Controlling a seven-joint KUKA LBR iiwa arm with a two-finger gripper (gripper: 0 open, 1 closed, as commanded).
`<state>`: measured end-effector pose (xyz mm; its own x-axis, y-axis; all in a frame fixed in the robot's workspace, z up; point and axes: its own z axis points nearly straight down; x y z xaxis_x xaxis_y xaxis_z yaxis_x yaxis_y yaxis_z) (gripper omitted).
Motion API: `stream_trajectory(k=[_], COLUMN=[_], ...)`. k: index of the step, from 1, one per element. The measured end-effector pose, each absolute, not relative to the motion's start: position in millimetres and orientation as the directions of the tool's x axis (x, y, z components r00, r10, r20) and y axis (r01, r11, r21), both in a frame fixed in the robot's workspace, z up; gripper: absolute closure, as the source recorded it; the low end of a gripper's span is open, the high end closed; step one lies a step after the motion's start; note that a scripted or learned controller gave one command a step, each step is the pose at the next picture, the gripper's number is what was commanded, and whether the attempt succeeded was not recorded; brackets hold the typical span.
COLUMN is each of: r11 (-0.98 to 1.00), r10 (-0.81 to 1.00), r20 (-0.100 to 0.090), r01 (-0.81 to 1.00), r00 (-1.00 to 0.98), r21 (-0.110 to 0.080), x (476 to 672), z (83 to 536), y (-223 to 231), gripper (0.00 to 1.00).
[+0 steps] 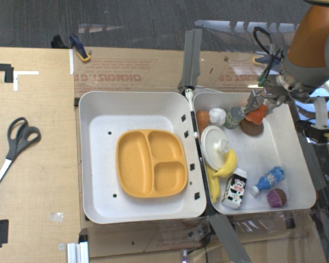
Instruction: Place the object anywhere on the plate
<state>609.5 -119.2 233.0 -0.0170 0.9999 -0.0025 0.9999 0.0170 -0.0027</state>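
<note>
Hovering at the right bin's (296,147) far edge, well right of the yellow plate (152,163), gripper (256,104) opening impossible to tell.

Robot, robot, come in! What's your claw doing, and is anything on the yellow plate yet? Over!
Gripper down at right bin's far end, over orange toy. Grasp unconfirmed. Yellow plate in left bin, nothing on it. Bin walls between them.
</note>
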Motion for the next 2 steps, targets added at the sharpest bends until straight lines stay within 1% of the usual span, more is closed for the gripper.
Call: stream_trajectory(k=[1,2], r11=[0.016,0.035], r10=[1.000,0.999], r20=[-0.002,0.000], r01=[1.000,0.999], r00=[-0.016,-0.035], r21=[-0.003,-0.004], x=[609.5,563.3], z=[233.1,195.3], y=[-119.3,-83.6], gripper=[0.00,0.00])
